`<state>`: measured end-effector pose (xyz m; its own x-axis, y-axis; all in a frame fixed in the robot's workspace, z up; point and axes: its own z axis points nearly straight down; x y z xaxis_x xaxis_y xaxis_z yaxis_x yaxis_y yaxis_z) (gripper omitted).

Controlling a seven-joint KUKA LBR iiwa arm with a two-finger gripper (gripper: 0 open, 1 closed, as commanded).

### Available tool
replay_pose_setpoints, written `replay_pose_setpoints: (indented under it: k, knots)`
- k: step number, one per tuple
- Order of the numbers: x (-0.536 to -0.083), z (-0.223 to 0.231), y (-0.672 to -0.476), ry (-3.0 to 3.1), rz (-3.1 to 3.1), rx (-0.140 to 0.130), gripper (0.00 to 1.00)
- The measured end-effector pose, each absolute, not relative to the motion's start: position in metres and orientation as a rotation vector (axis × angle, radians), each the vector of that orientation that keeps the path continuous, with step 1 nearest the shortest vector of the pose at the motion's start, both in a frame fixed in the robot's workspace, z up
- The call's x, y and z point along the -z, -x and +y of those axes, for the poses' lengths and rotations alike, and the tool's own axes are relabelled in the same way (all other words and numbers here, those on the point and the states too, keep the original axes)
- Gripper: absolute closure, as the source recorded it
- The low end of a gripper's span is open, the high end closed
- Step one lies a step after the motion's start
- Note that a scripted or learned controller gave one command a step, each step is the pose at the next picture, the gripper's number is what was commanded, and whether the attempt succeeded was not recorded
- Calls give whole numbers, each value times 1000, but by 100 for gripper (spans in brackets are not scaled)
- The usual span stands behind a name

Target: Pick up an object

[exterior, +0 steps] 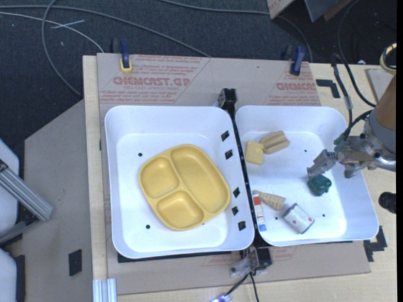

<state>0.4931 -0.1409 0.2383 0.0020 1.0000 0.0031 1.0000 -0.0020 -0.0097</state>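
Observation:
My gripper (334, 167) hovers over the right part of the right bin (359, 219). It is open, its two grey fingers (319, 163) spread apart with nothing between them. A small dark green object (319, 184) lies on the bin floor just below and slightly left of the gripper, apart from the fingers. Further left lie a pale yellow block (254, 153) and a tan ridged piece (274, 142). Near the front are a tan cone-like piece (272, 200), a silver cylinder (297, 218) and a red and white tube (257, 211).
The left bin (119, 168) holds a yellow divided plate (184, 186). A black divider with clips (236, 168) runs between the bins. Cables (352, 87) trail over the bench at the back right near the arm.

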Motion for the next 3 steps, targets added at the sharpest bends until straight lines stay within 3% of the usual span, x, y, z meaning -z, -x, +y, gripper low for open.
replay_pose_setpoints:
  k: [1,3]
  knots:
    - [-242,-141,-495,2220,-2220,0,0]
    - [-139,-139,-483,2216,-2215,-6,0]
